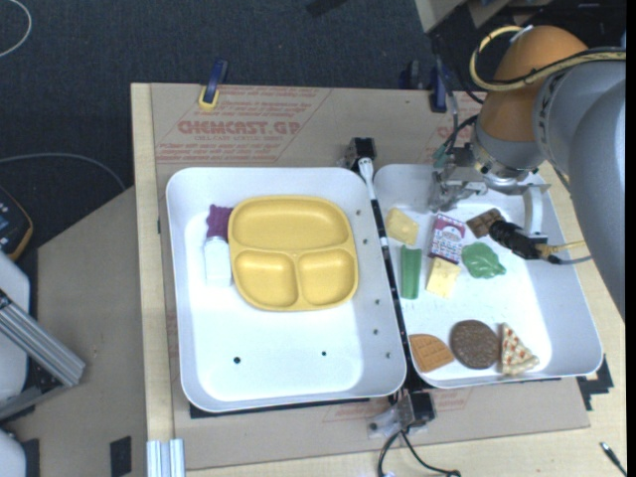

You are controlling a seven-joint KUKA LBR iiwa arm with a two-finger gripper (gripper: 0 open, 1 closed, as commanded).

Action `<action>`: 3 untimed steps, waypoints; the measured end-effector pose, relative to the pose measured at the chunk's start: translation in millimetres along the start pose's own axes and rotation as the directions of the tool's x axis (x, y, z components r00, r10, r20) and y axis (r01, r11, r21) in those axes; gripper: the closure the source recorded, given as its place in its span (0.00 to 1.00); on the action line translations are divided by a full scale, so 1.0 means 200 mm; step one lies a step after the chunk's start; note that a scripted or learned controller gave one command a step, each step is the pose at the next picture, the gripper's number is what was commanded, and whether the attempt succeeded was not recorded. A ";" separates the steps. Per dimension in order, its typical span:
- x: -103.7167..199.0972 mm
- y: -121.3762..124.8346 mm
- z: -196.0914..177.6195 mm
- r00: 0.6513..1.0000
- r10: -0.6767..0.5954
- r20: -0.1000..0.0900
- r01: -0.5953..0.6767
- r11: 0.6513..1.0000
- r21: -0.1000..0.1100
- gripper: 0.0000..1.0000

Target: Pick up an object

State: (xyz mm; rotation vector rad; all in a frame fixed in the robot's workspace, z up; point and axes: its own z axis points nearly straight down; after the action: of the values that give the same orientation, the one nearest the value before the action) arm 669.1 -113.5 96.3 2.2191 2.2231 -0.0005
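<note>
In the right bin [568,306], far end: gripper [449,189], jaw state cannot be told, poised just beyond the pink-and-white packet [447,238]. Beside packet: green leaf [483,260], yellow block [402,226], green stick [408,271].

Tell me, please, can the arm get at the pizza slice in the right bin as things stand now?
Probably yes. The pizza slice lies uncovered at the near edge of the right bin, touching only the brown cookie on one side. The gripper hangs over the bin's far end, and nothing tall stands between.
</note>
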 end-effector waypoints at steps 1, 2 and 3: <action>-0.02 0.03 -0.32 1.000 0.002 0.002 -0.002 1.000 -0.009 1.00; 0.01 0.01 -0.56 1.000 0.000 0.001 0.000 1.000 -0.008 1.00; 0.01 0.01 -0.65 1.000 0.001 0.001 -0.001 1.000 -0.006 1.00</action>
State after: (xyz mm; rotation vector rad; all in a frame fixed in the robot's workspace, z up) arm 671.9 -111.5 226.6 2.2167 2.2193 0.0049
